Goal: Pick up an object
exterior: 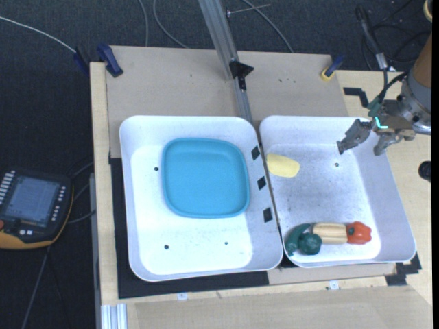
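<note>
My gripper (365, 141) hangs over the upper right part of the right bin (384, 184), fingers spread open with nothing between them. A yellow lump (282, 165) lies at the bin's upper left, well left of the gripper. Along the bin's front edge lie a dark green round object (304, 242), a tan stick-shaped piece (330, 233) and a red piece (359, 233), touching in a row, far below the gripper.
The left bin (140, 238) holds a blue square plate (206, 177). A metal pole (221, 26) slants up from between the bins. A handheld pendant (31, 204) lies on the floor at left, with cables across the dark carpet.
</note>
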